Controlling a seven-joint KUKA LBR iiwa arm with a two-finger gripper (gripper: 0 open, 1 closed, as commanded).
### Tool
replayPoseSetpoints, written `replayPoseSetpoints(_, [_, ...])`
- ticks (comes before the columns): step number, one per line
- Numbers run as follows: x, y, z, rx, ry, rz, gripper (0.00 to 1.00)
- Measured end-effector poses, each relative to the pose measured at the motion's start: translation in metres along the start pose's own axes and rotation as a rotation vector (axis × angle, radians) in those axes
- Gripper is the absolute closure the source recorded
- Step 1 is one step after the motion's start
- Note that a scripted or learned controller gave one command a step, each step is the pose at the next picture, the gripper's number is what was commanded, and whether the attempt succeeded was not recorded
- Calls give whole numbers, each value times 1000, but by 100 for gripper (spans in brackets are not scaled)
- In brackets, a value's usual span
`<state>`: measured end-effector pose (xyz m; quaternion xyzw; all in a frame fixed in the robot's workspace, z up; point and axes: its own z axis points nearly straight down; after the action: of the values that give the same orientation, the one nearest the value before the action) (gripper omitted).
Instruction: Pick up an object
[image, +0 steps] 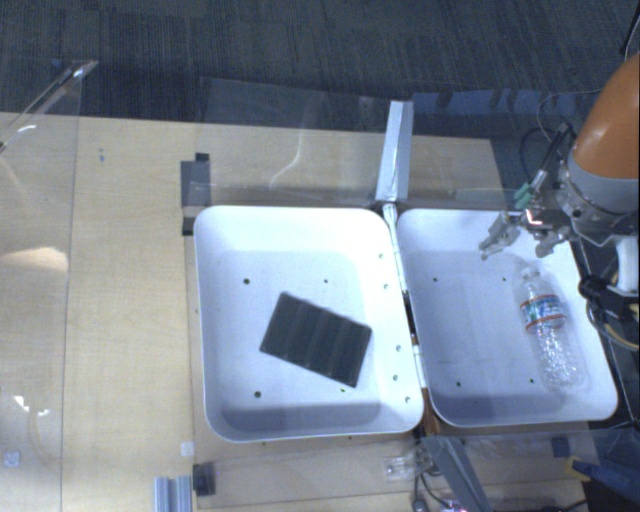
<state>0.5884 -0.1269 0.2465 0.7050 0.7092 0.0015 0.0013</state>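
Hanging above the far part of the right bin (600, 405), the pincer (522, 236) shows two fingers spread well apart, one fingertip (492, 246) pointing toward the divider side and the other toward the bottle side. Nothing lies between them, and they touch nothing that I can make out; the white floor of the bin shows in the gap. Behind the pincer, the grey wrist and the orange band of the arm (610, 140) come in over the right bin's far right corner.

Counting things: two white bins sit side by side on the pale wooden surface (110, 320), sharing a narrow seam. One clear plastic water bottle (546, 325) lies on its side in the right bin, along that bin's right wall, with its cap end pointing toward the pincer and its blue-labelled middle a little nearer the camera. The bottle lies near the pincer but apart from it, just on the near side. One dark, flat, ribbed rectangular pad (316, 339) lies in the left bin (215, 400), tilted at a slant, well apart from the right bin and from the pincer.

One upright metal strip (395, 150) stands beyond the right bin, at the far end of the seam. A small dark bracket (196, 185) sits well to the left of the right bin, by the left bin's far corner.
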Motion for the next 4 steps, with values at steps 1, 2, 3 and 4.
replayPoseSetpoints(1, [-79,3,159,-6,-2,117,0])
replayPoseSetpoints(2, [-62,-68,157,-6,-1,10,0])
replayPoseSetpoints(3, [-76,-98,157,-11,-4,-145,0])
replayPoseSetpoints(4, [-76,-95,145,-18,-5,-145,100])
